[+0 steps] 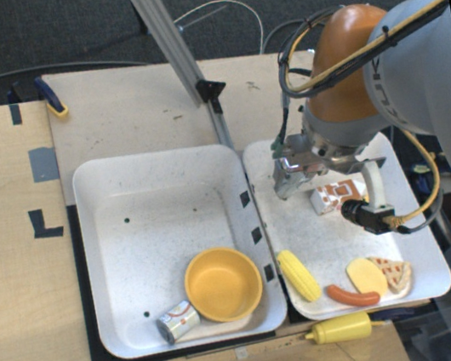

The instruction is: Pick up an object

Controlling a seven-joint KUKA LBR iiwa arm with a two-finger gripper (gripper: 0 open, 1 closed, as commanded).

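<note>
Pale tabletop (pixel 14 256), two white bins. Right bin (pixel 303 231): corn (pixel 298 275), sausage (pixel 352 294), cheese (pixel 366 276), waffle (pixel 395 274), carton (pixel 338 193). Left: yellow bowl (pixel 221 283), can (pixel 177 321). Claw (pixel 287 175) low beside carton, likely its target; grip state impossible to tell.

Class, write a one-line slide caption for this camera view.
KUKA arm's gripper over right bin; yellow bowl in left bin.
</note>
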